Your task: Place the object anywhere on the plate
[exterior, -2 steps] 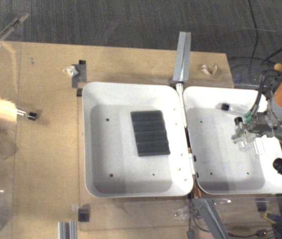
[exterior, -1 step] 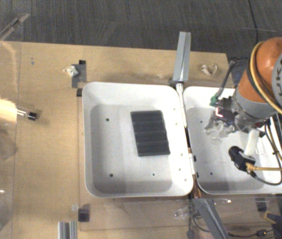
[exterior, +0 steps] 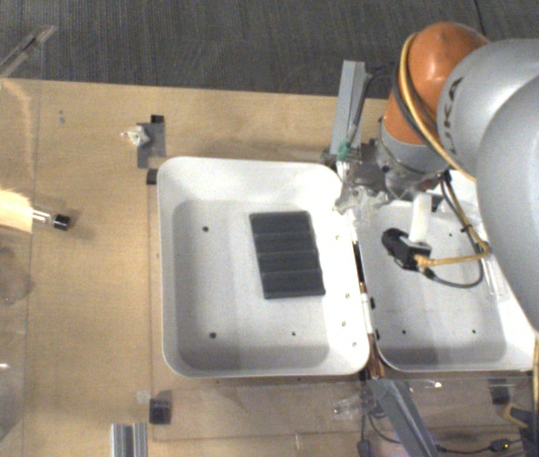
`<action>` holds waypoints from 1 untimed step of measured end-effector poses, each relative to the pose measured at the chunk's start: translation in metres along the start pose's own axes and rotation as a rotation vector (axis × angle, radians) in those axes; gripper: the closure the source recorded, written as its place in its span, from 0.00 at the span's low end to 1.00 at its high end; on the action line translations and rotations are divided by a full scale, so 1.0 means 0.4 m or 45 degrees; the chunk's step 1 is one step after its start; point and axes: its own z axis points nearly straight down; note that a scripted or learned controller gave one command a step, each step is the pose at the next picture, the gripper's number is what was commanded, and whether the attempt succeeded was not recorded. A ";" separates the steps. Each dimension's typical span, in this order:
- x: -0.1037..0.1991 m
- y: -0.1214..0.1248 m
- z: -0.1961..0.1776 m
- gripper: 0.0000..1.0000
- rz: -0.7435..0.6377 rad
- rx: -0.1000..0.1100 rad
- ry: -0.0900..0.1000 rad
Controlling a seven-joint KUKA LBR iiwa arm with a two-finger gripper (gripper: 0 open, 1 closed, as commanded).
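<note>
Worktop [exterior: 79,293]: pale wood, carrying two shallow white bins side by side.

Left bin [exterior: 184,346]: holds one dark slab [exterior: 287,254]. It is rectangular, ribbed into four bands, and lies flat on the bin floor. It lies right of the bin's middle and somewhat nearer the far wall than the near one. Its long side runs roughly far to near, turned a little off square with the bin walls. It touches no wall.

Right bin [exterior: 441,346]: the near floor and the near rim are visible; the rest is covered by the arm [exterior: 522,169]. The arm is grey, with an orange band [exterior: 436,60] above the wrist, and reaches in from the right.

Gripper [exterior: 356,199]: over the far-left corner of the right bin, just beside the shared rim between the two bins. It is near the slab's far-right corner but apart from it, with the left bin's right wall between them. The gripper parts are small and glinting against the white plastic, so it cannot be told whether it is open or closed, or whether anything is in it.

Other items: a small pale tube [exterior: 49,220] with a dark cap lies on its side on the worktop, well left of the bins. Small black blocks stand at the left bin's far-left corner [exterior: 157,124] and near-left corner [exterior: 160,409]. A grey post [exterior: 350,98] stands upright behind the junction of the bins. Grey carpet floor [exterior: 203,17] lies beyond the worktop's far edge.
</note>
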 end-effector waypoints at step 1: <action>0.188 0.103 0.010 1.00 -0.543 -0.004 0.001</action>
